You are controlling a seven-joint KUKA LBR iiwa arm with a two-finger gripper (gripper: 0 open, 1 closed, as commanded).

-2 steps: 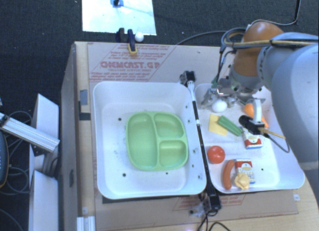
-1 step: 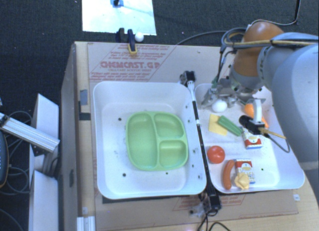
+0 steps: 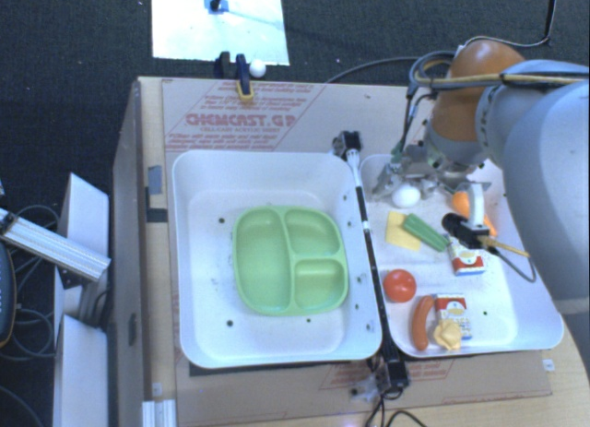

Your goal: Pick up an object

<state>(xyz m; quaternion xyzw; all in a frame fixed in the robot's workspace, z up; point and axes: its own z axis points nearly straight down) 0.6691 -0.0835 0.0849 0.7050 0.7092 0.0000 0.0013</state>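
the arm (image 3: 539, 130) was a thick, rounded grey tube with a smooth matte shell. above the wrist sat a bulging orange band (image 3: 470, 93), glossy on top. thin dark cables (image 3: 426, 70) looped by the band at its ten o'clock side. below it hung a grey metal gripper (image 3: 419, 174), its detail blurred.

The arm's jaws (image 3: 412, 179) hang low at the far end of the right bin (image 3: 539, 324), just above a white egg (image 3: 406, 196), with a green divided tray (image 3: 289, 260) lying in the left bin (image 3: 198, 231) beside it.
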